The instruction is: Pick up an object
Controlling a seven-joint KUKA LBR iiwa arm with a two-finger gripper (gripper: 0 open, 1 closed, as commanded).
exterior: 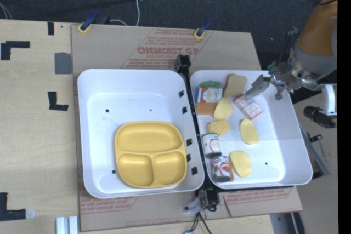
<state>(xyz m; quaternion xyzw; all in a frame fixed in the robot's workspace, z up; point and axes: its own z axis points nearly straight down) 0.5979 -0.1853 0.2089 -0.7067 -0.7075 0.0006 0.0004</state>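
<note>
- The arm point(315, 35), grey w/ an orange band, came in from the right side and reached over the upper right part of the right bin point(290, 142).
- The tool point(253, 89) pointed down-left, its tip just at the top edge of a small packet w/ red print point(249, 107); I could not tell if it was open or closed, and nothing was seen held in it.
- In the right bin were the things to pick: a tan flat piece point(236, 84) near the top, a green-white-red pack point(209, 92) beside it at the left, w/ an orange piece point(205, 108) under it.
- A yellow rounded piece point(223, 109) lay next to the packet, touching it or almost.
- A ridged yellow piece point(219, 127) was below; 2 more yellow pieces lay at the middle point(249, 131) and lower down point(241, 164).
- 2 small cans w/ red labels point(214, 157) lay along the left wall of this bin, one under the other.
- The left bin point(109, 90) carried a yellow divided tray point(149, 153), 3 compartments, in its lower right part.
- Both bins stood on a cardboard sheet point(159, 46) on the surface point(33, 118), held w/ 2 clamps point(143, 27) at the top edge.
</note>
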